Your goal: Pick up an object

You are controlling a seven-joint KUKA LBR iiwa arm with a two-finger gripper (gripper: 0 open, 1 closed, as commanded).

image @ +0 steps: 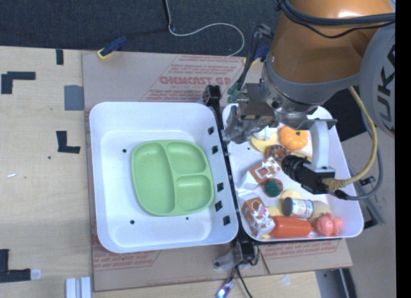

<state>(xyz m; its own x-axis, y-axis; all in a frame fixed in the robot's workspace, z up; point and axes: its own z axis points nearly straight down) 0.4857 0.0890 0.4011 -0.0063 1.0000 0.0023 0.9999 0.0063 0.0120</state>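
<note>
Right bin (352, 195), near to far: red carrot (292, 227), pink toy (328, 225), small jar (297, 208), snack packets (263, 172), orange pumpkin (293, 138). Tool (247, 123) at far-left corner; its opening cannot be told. Left bin (109, 162) holds a green plate (172, 177).

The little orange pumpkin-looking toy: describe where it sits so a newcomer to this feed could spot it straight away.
Find the right bin, the cluttered one under the arm. Near its far end, just below the grey wrist, the orange pumpkin toy sits next to a yellow banana. It is the one round, bright orange piece with a small green stem; the orange-red carrot at the near edge is long.
</note>
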